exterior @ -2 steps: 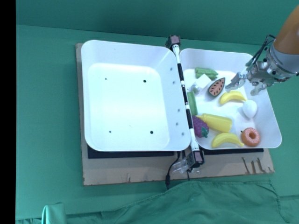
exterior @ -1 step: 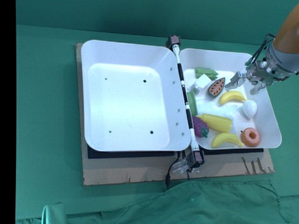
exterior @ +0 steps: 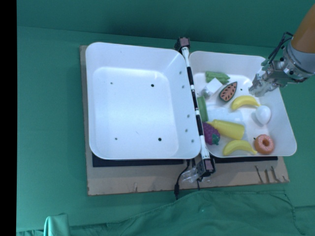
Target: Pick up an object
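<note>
1. Gripper (exterior: pixel 259 86) low over the right bin (exterior: pixel 284 113), near its far right part, on a grey arm (exterior: pixel 295 63) with an orange band.
2. Cannot tell if the jaws are wide or narrow; too blurry and small.
3. Nothing seen between the jaws.
4. Just below the jaws: a yellow banana (exterior: pixel 244 102), near but apart.
5. Left of the jaws: a watermelon slice (exterior: pixel 228 91), then a white block (exterior: pixel 213 86) and a green veggie (exterior: pixel 217 76) farther left.
6. Below and a bit right of the jaws: a white egg (exterior: pixel 262 114).
7. Well below the jaws: an orange donut (exterior: pixel 264 144), a second banana (exterior: pixel 238 147), a yellow bottle shape (exterior: pixel 229 129) and purple grapes (exterior: pixel 211 133).
8. Far left of the jaws: the left bin (exterior: pixel 138 107).
</note>
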Robot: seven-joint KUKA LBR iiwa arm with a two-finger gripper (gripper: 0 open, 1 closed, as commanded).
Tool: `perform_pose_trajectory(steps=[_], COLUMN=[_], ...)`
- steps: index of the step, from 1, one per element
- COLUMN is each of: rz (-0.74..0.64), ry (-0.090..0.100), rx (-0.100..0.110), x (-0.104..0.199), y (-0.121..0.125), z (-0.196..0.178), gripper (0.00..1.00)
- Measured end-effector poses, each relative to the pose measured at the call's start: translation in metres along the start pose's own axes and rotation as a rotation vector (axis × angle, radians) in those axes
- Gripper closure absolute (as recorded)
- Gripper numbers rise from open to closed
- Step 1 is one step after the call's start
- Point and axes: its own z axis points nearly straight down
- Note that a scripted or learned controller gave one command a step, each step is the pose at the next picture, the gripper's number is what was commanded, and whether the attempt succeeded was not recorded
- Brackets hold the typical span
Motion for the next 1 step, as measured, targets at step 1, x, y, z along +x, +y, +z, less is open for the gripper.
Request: perform_pose_trajectory(steps=[1], rz=[-0.011], ry=[0.0], rx=[-0.007], x=[0.013], y=[0.1084], z=[-0.042], gripper=[1.0])
